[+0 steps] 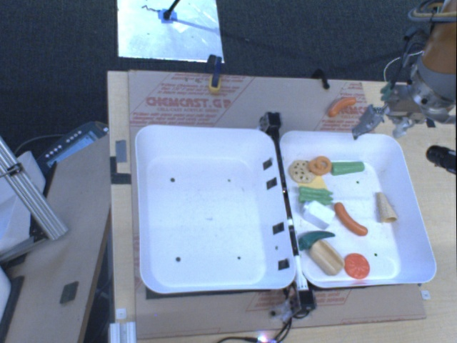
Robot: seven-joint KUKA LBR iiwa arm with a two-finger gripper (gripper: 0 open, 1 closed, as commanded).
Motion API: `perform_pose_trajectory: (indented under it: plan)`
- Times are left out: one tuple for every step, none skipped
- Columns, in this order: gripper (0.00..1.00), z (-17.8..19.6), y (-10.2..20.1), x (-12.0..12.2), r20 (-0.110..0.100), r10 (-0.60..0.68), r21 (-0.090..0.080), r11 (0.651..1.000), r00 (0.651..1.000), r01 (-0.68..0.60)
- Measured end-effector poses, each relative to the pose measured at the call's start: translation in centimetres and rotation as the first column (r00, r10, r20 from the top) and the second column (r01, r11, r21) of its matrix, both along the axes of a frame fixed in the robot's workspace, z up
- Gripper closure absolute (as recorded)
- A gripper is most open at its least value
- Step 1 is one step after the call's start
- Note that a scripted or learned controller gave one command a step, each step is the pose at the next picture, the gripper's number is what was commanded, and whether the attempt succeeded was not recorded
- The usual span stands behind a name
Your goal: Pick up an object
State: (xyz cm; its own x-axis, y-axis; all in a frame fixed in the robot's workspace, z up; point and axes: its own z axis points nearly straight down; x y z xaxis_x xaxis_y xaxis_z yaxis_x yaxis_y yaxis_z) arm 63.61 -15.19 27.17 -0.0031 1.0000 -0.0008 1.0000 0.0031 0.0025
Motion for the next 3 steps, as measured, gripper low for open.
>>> perform_pose_trajectory:
  plan:
    - [0.0, -14.8, -5.7, 1.9, -0.011, -0.005, 0.001, 1.0, 1.0, 0.005]
    - [1.0, -12.7, -5.5, 2.4, 0.004, 0.001, -0.002, 1.0, 1.0, -0.001]
    - [1.0, -19.1, -0.2, 0.1, -0.006, 0.004, 0.004, 1.0, 1.0, -0.004]
